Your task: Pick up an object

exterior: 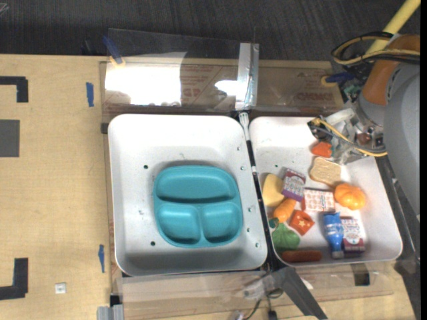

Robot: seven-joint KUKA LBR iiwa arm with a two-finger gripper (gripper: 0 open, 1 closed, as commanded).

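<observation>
The gripper (331, 142) hangs over the right bin (267, 133), above the toast slice (325, 171); I can't tell its state. Drop straight, avoiding the orange (349, 196).

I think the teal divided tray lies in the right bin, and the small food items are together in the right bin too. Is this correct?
Not quite. The camera view shows the teal divided tray in the left bin, by itself. The small food items are indeed together in the right bin.

left bin (127, 179) roomy — right bin (267, 139) crowded
</observation>
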